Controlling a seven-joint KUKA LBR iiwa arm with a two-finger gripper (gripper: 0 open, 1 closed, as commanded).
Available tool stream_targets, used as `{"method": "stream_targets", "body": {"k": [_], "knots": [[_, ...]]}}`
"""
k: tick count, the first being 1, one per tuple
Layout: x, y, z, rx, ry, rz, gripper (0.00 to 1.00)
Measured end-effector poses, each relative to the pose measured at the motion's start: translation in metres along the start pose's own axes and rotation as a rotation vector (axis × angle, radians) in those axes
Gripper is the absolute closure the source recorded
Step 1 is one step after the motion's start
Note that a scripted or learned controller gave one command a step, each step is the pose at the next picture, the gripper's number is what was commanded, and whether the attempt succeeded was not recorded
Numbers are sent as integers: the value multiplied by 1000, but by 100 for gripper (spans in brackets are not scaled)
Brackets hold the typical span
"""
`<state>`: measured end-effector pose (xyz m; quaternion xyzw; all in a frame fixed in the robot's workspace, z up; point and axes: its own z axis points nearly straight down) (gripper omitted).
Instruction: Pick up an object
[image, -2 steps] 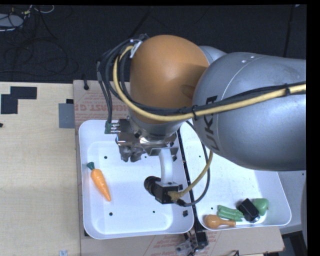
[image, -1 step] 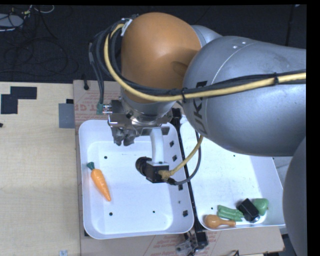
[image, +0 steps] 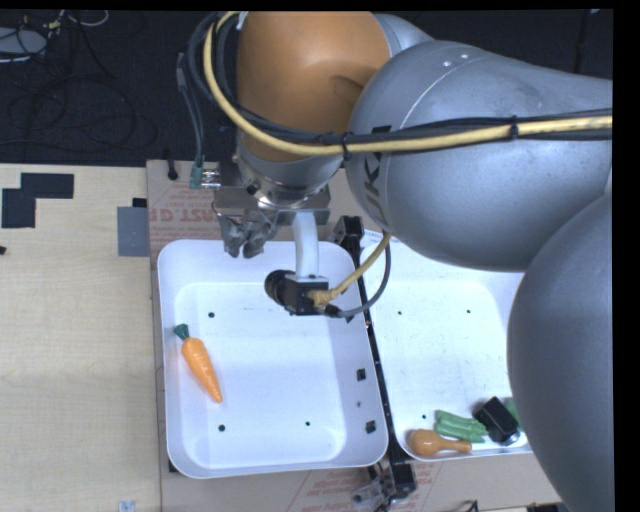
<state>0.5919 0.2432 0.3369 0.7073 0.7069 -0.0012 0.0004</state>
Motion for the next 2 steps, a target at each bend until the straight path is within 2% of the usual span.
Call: {"method": "stream_targets", "body": {"k": [1,2], "knots": [[0,33,-211,-16,7,-4,100],[0,51,-64,14,-4,0,100]]}}
